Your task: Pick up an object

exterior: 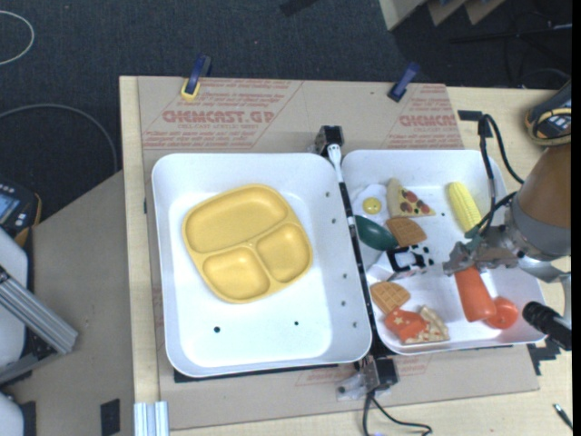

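The right bin holds toy food: a yellow corn cob, a pizza slice, a fried egg, a green leafy piece, a waffle, a black-and-white piece, another waffle, a red piece with fries and an orange-red carrot-like piece. My gripper hangs over the right bin's right half, just above the carrot's top end. Nothing shows between its fingers.
The left bin contains a yellow three-compartment plate. Clamps pin the cardboard at the back. A cable runs along the right bin's far right side, near the arm.
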Controlling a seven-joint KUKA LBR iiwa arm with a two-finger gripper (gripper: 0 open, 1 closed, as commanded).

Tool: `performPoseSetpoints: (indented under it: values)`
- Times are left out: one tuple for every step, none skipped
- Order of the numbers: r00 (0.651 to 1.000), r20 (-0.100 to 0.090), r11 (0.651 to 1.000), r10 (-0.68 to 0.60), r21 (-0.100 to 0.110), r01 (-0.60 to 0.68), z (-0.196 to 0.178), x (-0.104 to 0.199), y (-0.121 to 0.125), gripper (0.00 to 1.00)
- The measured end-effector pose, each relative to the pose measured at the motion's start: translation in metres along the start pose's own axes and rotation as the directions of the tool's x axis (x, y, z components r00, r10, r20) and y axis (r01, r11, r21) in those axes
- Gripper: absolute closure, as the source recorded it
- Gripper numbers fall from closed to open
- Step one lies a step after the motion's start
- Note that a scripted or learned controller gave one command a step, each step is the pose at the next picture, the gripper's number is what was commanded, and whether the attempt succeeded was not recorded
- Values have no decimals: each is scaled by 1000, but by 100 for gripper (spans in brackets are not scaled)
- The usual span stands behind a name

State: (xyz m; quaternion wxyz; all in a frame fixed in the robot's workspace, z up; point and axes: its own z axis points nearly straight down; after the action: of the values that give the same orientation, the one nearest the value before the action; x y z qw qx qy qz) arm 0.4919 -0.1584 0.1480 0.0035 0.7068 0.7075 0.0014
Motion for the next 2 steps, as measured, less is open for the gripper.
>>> performPoseSetpoints:
  values:
    - [1000,0,1000,1,1,-1,-45,-4,-5,100]
    - [1000,0,1000,0,1,0,-79,-4,-3,100]
